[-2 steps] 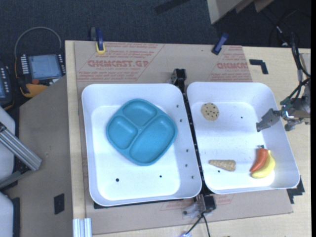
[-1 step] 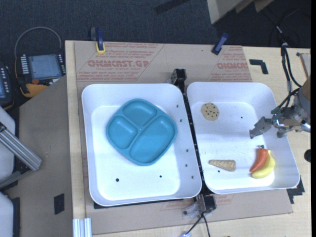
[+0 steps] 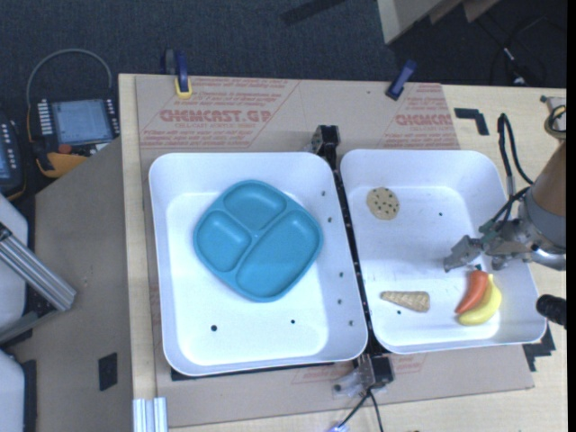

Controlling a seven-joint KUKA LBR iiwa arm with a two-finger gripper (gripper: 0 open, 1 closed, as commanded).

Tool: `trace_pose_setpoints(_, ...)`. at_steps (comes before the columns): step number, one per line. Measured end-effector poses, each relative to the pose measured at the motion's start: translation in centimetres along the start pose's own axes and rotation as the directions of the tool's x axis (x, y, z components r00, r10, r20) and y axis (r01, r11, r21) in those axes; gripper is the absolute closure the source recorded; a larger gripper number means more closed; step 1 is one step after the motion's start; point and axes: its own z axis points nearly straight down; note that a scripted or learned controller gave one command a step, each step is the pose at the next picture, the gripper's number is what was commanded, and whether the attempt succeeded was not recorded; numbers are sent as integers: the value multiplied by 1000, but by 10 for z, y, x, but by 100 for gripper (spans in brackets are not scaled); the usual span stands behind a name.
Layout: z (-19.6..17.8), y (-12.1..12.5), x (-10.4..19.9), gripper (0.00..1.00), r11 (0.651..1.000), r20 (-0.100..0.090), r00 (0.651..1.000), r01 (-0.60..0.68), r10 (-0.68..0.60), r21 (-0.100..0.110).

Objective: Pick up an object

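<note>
Bench board (image 3: 270,106) reads "CHEMCAST", apparently "GP"; gripper (image 3: 470,252) hangs above banana (image 3: 486,306).

Two bins (image 3: 171,241), one plate (image 3: 258,239), four toy foods (image 3: 383,203).

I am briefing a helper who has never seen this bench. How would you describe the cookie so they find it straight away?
Start at the right-hand white bin. Look in its far left corner, next to the divide between the two bins: the cookie lies flat there, apart from everything else. It is the only round, tan, dark-speckled item; the wedge-shaped cracker piece and the orange and yellow toys lie along the near side.
</note>
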Motion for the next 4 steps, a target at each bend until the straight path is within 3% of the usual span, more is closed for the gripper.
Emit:
trace_pose_setpoints(1, 56, 0, 8, 0, 1000, 2, 1000, 4, -4, -12)
trace_pose_setpoints(2, 44, 0, 8, 100, 1000, 5, 1000, 2, -2, -14)
trace_pose_setpoints(4, -77, 6, 7, 100, 1000, 6, 1000, 3, -3, -13)
